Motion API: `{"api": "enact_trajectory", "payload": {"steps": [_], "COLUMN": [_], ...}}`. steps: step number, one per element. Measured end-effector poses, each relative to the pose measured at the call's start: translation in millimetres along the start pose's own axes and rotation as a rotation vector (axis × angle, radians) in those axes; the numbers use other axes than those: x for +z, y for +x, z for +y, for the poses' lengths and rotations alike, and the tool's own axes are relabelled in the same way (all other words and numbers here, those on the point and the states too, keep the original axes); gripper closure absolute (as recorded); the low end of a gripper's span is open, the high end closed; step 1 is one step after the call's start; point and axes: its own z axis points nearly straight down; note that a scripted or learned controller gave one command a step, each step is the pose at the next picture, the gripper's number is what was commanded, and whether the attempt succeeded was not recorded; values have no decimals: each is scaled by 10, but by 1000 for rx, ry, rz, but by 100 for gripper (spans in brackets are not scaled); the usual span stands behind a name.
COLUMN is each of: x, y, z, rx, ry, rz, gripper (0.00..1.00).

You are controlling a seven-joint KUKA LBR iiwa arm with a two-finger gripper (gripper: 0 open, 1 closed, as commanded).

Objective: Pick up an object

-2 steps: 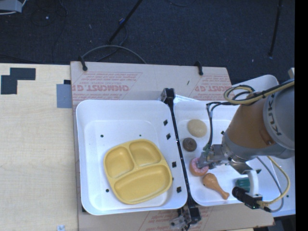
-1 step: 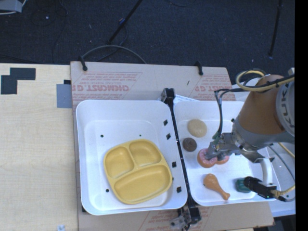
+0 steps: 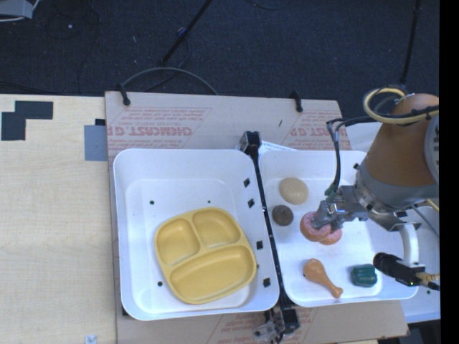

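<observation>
1. Camera view, far left: bare pale wooden bench top (image 3: pixel 50 221), nothing of the task on it.
2. Left white plastic bin (image 3: pixel 136 174) holds a yellow three-compartment plastic tray (image 3: pixel 206 254), lying flat and turned a bit askew, towards the bin's near right corner.
3. Black divider strip (image 3: pixel 262 221) runs btwn the two bins.
4. Right white plastic bin (image 3: pixel 315 165), going left to right: small dark brown round disc (image 3: pixel 282 215) near the divider; pale beige round lump (image 3: pixel 293 190) just behind it; orange drumstick-shaped toy (image 3: pixel 321 276) near the front wall; pink-and-orange ring-shaped toy (image 3: pixel 320 229), doughnut-like, mid-bin; small green block-like toy (image 3: pixel 363 275) at front right.
5. Two-finger metal gripper (image 3: pixel 328 215) sits right over the ring-shaped toy, touching or nearly touching its top. Fingers are small and dark against the toy, so I can't tell whether they are spread or pressed together, and can't confirm anything is pinched.
6. Grey arm w/ orange band (image 3: pixel 398 149) comes in from the right, wrist angled down into the bin.
7. Step in hand, as I judge it: the grasp attempt on the ring-shaped toy, prob. at the bottom of the descent.
8. Next move calls for closing across the ring's rim, then a straight lift; the rounded rim could slip out, and the disc and lump sit close by.
</observation>
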Motion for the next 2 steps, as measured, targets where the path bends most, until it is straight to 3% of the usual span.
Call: {"api": "enact_trajectory", "payload": {"steps": [1,2], "x": [-30,-106], "y": [-10,417], "z": [0,352], "rx": [3,-4], "ry": [2,1], "rz": [0,1], "gripper": [100,100]}}
